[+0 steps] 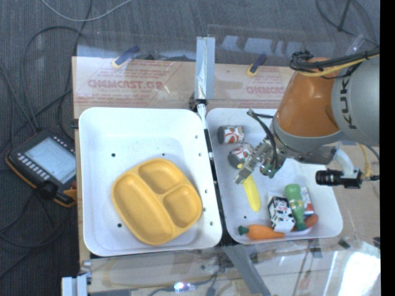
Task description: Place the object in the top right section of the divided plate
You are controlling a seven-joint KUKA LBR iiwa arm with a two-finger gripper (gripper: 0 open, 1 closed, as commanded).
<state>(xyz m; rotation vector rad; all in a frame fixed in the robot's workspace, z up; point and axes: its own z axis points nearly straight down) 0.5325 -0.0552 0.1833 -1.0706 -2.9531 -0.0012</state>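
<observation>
Hand (254, 163) over rt bin (333, 226), nr banana (251, 193) — grip unclear, yellow plate (157, 200) left

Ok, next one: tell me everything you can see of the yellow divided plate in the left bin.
The divided plate is a matte yellow, plastic-looking tray with rounded corners, split by raised ridges into three sections: one long one along its lower left side and two smaller ones on the upper right side. It lies flat and turned at an angle on the floor of the left bin, toward the bin's lower right. All three sections look bare. Nothing touches it but the bin floor.
</observation>
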